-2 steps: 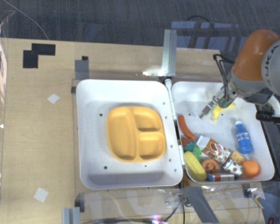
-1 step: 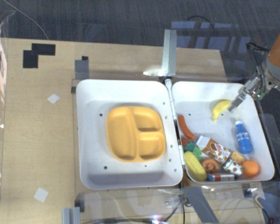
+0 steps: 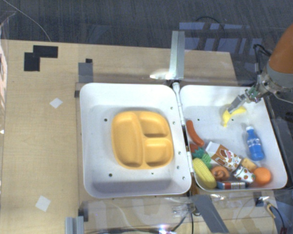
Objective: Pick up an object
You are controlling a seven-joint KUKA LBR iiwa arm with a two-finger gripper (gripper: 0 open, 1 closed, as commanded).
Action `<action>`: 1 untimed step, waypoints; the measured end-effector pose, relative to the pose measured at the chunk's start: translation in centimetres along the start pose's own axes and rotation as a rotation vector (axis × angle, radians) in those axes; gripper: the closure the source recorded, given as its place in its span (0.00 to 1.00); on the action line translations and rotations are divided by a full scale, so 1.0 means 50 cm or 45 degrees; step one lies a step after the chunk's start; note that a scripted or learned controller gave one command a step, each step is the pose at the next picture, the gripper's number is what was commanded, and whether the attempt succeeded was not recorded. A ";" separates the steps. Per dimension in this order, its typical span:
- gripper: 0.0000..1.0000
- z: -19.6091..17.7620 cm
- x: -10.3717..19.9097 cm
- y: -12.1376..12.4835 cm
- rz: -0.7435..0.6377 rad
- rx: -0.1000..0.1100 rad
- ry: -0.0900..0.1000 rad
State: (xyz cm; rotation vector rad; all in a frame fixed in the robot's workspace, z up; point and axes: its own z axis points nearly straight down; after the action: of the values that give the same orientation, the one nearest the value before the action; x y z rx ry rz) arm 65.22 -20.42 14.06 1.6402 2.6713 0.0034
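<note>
Over the right bin (image 3: 278, 145), near its far side, the gripper (image 3: 238, 103) hangs with its 2 fingers closed around a toy banana (image 3: 232, 115), whose lower end droops toward the bin floor. Nearer the front lie a blue bottle (image 3: 254, 143), an orange (image 3: 262, 176) and a corn cob (image 3: 203, 172). A yellow divided plate (image 3: 140, 139) sits in the left bin (image 3: 95, 130).

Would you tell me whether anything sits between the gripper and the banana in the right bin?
Nothing visible does. The gripper sits right at the banana, which lies alone in the right bin; the blue bottle and the toy pile lie nearer the camera, apart from it.
</note>
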 end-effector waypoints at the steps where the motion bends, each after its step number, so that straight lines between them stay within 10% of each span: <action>1: 0.00 0.056 0.062 0.073 0.545 0.000 0.002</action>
State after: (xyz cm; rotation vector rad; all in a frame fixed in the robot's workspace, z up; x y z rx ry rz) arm 67.11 -16.00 11.26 2.1712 2.2637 0.0063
